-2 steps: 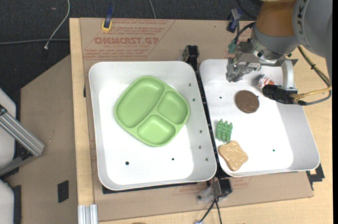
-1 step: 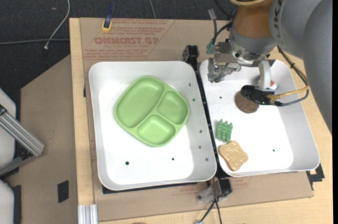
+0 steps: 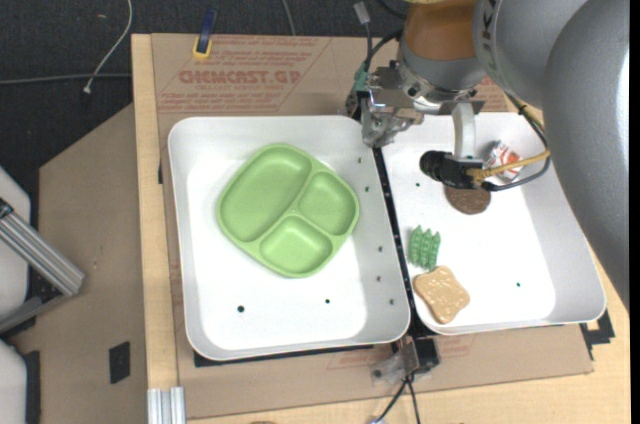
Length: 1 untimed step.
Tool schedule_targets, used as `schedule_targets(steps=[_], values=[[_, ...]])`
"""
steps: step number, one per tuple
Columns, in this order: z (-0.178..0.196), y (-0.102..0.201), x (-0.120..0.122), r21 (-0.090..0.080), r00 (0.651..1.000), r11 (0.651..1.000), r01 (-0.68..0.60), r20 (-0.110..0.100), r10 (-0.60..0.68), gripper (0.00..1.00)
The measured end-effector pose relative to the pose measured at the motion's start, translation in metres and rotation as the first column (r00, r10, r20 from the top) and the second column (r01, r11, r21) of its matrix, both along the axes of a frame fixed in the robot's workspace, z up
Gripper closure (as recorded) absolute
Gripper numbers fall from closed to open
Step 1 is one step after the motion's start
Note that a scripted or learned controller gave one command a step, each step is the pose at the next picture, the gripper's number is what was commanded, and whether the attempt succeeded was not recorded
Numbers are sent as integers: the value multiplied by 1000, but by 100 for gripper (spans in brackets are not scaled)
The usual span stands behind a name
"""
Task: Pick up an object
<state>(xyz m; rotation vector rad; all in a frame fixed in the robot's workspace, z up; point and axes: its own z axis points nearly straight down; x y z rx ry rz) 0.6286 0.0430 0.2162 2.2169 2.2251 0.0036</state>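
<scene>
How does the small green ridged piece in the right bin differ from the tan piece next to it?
The green ridged piece is bright green; the tan piece is pale brown. The green ridged piece is narrow and ribbed lengthwise, the tan piece broader, flatter and lumpy-edged. The tan piece is the larger. Both lie in the right bin near its left wall.

Left bin (image 3: 190, 242) and right bin (image 3: 525, 247) side by side, walls touching. In left bin, mid-floor: sectioned plate (image 3: 288, 209). In right bin, near left wall: ridged piece (image 3: 425, 247), toast-shaped piece (image 3: 441, 294) just before it; round disc (image 3: 468, 201) behind both, toward the middle.
</scene>
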Motion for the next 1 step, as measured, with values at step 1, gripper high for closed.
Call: schedule_targets(steps=[1], values=[[11,47,8,0,1000,1000,0,0,0,100]])
